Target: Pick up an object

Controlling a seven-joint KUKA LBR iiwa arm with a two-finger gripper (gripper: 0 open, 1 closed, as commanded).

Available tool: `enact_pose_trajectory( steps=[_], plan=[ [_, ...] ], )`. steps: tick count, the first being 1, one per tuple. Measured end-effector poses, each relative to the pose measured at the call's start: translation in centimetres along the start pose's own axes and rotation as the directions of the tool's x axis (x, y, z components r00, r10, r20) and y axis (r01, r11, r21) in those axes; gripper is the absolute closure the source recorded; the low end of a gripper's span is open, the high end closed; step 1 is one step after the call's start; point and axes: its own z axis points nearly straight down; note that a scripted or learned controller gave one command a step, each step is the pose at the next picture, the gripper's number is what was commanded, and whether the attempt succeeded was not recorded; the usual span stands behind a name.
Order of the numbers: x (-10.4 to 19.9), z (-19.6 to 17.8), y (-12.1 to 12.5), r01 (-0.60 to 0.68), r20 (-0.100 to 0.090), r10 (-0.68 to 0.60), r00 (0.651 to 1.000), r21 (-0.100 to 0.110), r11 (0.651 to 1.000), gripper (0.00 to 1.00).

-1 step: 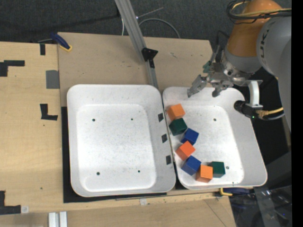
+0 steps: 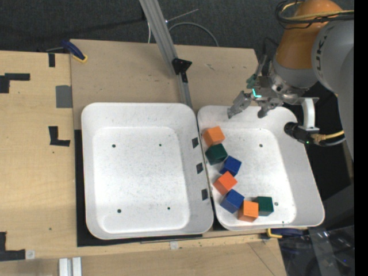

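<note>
The right bin (image 2: 287, 154) holds several small blocks. An orange block (image 2: 214, 135) lies near its upper left, with a dark green block (image 2: 217, 153) just below it, then a blue block (image 2: 231, 165) and an orange block (image 2: 225, 182). Lower down sit a blue block (image 2: 233, 200), an orange block (image 2: 249, 210) and a dark green block (image 2: 264, 205). My gripper (image 2: 250, 107) hangs over the bin's far rim, above and right of the top orange block. Its two fingers (image 2: 237, 108) are spread apart with nothing between them.
The left bin (image 2: 92, 154) sits beside the right one on the wooden bench. A slanted metal pole (image 2: 164, 36) rises behind the bins. The grey arm with its orange band (image 2: 307, 27) fills the upper right.
</note>
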Motion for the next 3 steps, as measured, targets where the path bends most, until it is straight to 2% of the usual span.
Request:
enact_pose_trajectory(
  steps=[1,2,3],
  plan=[
    [0.6,4.5,-0.2,0.000,0.001,0.000,1.000,0.004,1.000,0.00],
    [0.8,10.3,0.4,-0.001,-0.002,0.001,1.000,-0.004,1.000,0.00],
    [0.7,10.4,0.9,0.000,0.004,0.000,1.000,-0.021,1.000,0.00]
  ],
)
